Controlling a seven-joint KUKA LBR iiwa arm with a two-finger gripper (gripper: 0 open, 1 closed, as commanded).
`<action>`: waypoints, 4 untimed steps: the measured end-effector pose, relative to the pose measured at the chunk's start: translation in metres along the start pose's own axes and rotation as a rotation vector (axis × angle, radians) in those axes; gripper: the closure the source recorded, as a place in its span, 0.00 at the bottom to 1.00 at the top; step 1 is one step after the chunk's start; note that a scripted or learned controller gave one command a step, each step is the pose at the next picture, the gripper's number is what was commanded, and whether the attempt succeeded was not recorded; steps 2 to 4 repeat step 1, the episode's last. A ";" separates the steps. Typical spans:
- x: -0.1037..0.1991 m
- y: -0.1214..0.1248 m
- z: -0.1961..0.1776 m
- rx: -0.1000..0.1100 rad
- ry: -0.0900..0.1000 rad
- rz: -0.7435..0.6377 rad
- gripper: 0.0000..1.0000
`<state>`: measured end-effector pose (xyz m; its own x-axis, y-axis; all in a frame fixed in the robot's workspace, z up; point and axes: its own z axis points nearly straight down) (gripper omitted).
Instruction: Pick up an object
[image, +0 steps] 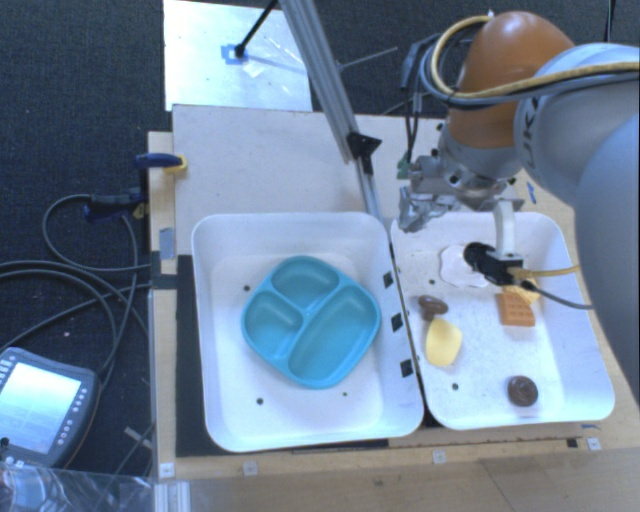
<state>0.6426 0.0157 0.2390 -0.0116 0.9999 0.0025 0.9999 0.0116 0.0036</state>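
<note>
Nearest in the right bin (585, 395) lies a brown round piece (522, 390), then a yellow piece (444, 342) touching a small brown piece (432, 305), and a waffle square (517, 309) beside them. Farther back sits a white flat piece (459, 266) near a black fitting. The gripper (415, 215) hangs over the bin's far left corner, nothing between its fingers; their gap cannot be told. A blue divided plate (311, 320) fills the left bin (225, 400)

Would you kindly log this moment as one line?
gripper: above right white bin far edge | holding: nothing seen | blue divided plate: left bin
</note>
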 end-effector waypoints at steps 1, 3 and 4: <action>0.051 0.008 0.014 0.001 -0.001 0.001 1.00; 0.051 0.008 0.014 0.001 -0.001 0.001 1.00; 0.051 0.008 0.014 0.001 -0.001 0.001 1.00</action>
